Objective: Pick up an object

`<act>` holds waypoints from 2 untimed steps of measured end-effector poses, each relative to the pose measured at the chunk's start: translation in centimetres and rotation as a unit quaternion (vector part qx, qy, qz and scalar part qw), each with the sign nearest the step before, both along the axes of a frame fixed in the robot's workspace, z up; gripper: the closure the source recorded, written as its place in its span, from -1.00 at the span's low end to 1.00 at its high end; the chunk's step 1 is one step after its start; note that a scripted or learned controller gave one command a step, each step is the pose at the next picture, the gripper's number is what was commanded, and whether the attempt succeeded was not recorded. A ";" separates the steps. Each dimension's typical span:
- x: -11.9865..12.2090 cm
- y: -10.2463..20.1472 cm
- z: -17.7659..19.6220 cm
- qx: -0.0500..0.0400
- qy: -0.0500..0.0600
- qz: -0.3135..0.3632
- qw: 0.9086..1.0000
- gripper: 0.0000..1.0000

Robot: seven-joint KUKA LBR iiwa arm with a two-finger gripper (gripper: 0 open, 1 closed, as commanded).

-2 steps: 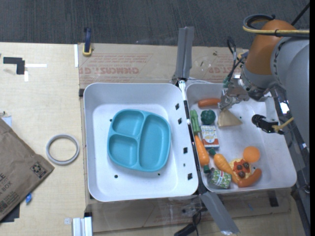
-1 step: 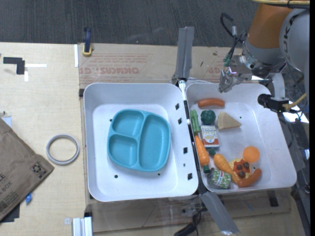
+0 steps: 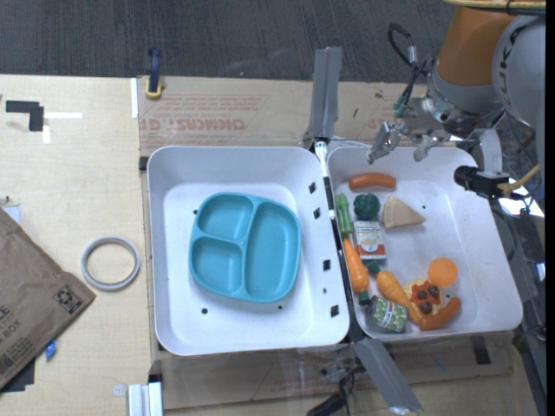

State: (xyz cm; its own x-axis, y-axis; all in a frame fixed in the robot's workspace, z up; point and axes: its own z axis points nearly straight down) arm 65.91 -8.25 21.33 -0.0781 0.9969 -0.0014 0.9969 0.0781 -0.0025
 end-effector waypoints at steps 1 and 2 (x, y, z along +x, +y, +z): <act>-3.4 -6.8 -9.8 0.000 0.001 -0.073 0.997 -1.00; -4.1 -7.8 -9.5 0.000 0.000 -0.065 0.998 -1.00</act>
State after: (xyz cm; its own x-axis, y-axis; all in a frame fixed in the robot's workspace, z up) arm 61.85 -16.05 11.85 0.0510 0.9987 -0.0007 0.9987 -0.0510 -0.0034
